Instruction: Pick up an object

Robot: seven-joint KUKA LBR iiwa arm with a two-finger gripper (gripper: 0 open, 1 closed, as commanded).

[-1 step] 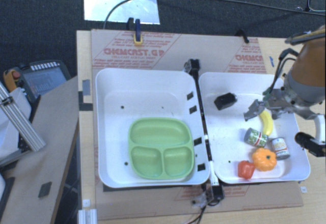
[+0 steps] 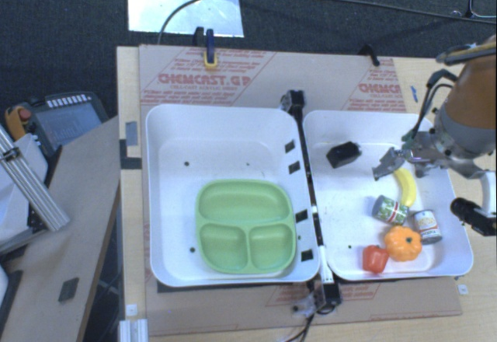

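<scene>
Gripper (image 2: 398,159) above banana (image 2: 404,186), green tray (image 2: 245,225) in left bin (image 2: 167,177)

Both white bins (image 2: 225,130) look like smooth, slightly glossy plastic, and the green divided plate (image 2: 245,225) in the left one has a soft satin sheen. In the right bin, the banana (image 2: 404,186), orange pumpkin (image 2: 403,243) and red pepper (image 2: 374,258) look like glossy toy plastic; the two small cans (image 2: 390,210) show shiny metal rims with paper labels. The black block (image 2: 342,153) is matt. Under the bins lies printed brown paper (image 2: 233,72), dull and smooth
</scene>
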